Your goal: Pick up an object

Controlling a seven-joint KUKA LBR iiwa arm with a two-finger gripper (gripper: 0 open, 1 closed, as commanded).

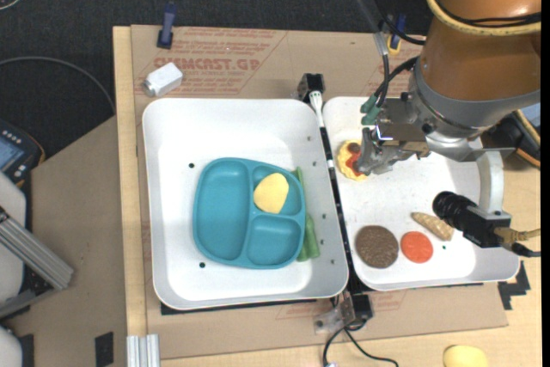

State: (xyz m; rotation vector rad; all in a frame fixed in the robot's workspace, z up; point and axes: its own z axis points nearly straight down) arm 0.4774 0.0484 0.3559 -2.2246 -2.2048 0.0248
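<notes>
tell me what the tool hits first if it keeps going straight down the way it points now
Most likely the small yellow and red object at the right bin's back left corner. The tool points down right beside it, partly covering it. Depth is unclear, so it may reach the bin floor instead.

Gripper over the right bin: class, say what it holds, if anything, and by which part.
It cannot be told. The gripper is down at a yellow and red object in the right bin, hiding any hold.

The arm [481, 39] entered from two o'clock, its orange band uppermost, wrist angled down toward eight o'clock. The gripper [371, 157] hung low, pointing downward.
</notes>
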